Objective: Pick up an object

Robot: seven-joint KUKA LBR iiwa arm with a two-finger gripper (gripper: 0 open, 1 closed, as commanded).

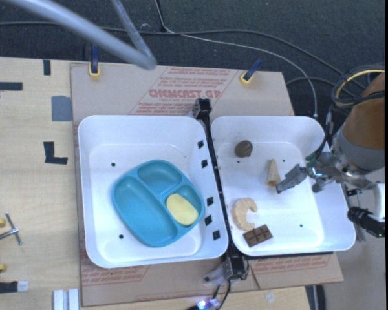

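The right bin (313, 129) holds a brown ball (244, 148), a tan cone-shaped piece (272, 171), a pale croissant-shaped piece (244, 213) and a brown chocolate bar (257, 236). My gripper (299, 183) hangs over the right part of this bin, just right of the cone. Its fingers are open, with nothing between them. One grey finger (288, 180) points toward the cone, apart from it. The grey arm with its orange band (364, 131) comes in from the right.
The left bin (90, 134) holds a blue divided plate (142, 205) with a yellow piece (182, 208) in one compartment. A black divider (209, 166) runs between the bins. Cables (291, 63) trail behind the bins.
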